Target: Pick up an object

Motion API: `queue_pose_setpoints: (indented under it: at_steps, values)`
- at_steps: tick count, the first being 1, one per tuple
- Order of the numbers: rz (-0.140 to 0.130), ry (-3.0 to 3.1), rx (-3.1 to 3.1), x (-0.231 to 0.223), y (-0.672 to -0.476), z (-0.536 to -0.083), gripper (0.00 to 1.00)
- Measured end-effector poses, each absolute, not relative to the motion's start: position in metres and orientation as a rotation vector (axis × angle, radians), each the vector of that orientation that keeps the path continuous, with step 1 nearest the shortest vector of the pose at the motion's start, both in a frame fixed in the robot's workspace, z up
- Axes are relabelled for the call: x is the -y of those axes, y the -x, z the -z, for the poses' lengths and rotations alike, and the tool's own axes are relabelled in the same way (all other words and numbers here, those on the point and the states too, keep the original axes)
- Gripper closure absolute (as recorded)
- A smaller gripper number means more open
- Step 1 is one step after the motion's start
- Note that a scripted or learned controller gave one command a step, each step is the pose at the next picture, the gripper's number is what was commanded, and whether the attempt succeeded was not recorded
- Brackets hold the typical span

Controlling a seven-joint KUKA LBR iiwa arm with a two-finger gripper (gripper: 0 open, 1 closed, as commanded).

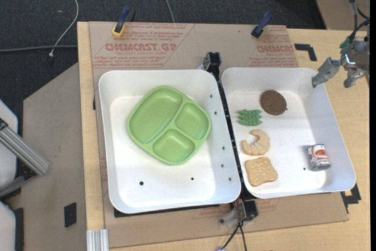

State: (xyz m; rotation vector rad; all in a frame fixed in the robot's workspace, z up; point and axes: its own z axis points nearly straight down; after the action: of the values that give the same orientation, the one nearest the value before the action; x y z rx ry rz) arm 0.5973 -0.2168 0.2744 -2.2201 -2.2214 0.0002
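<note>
Camera view, from left to right: the left shallow white plastic bin (117, 185) holds a light green plastic divided plate (169, 124) with three compartments, lying flat and turned at an angle near the bin's middle. Just beside it, the right shallow white plastic bin (338, 144) holds five small things. Along its left side, from far to near, lie a dark green leafy toy vegetable (249, 117), a tan curved croissant-shaped toy (257, 142) and a tan square toast-like slice (261, 171), each near the next but apart. A round dark brown disc like a cookie (273, 102) sits toward the far middle, just right of the green piece. A small silver can with a red and white label (318, 157) lies on its side near the right wall, well apart from the others. The metal two-finger gripper (336, 72) hovers above the right bin's far right corner, its fingers spread apart with nothing between them.
</note>
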Motion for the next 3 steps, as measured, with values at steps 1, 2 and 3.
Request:
queue_pose_setpoints:
  at_steps: [1, 2, 3]
  values:
    - [0.0, 2.221, 2.22, 0.218, -0.595, -0.215, 0.0]
    - [-0.003, 2.217, 2.218, 0.215, -0.596, -0.173, 0.0]
    - [-0.004, 2.217, 2.217, 0.221, -0.598, -0.112, 0.0]
